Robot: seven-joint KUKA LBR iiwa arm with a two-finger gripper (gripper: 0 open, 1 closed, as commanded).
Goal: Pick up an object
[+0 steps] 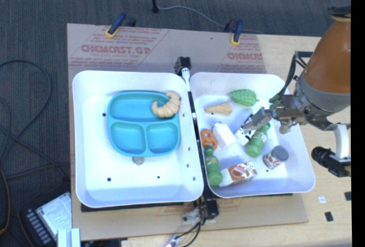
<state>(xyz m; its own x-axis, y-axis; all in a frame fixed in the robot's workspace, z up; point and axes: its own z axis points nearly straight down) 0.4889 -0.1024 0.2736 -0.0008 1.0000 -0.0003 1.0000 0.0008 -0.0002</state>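
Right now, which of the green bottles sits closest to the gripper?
The green bottle just below the gripper, mid right bin. The other green bottle lies farther off, against the bin's left wall.

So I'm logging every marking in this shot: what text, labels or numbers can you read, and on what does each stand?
"CHEMCAST GP": red print on the brown board behind the left bin, upper left.
"CHEMCAST": same red print, partly cut off, on the board near the right clamp.
Red-and-white packet in the right bin: label too blurred to read.

Two white bins [85,126] are seen on a tan surface [274,49] printed with red lettering. A blue divided tray [128,126] carries a yellow-tan croissant [166,105]. A green bottle [213,167] and a leafy green item [244,97] are shown in the right-hand one.
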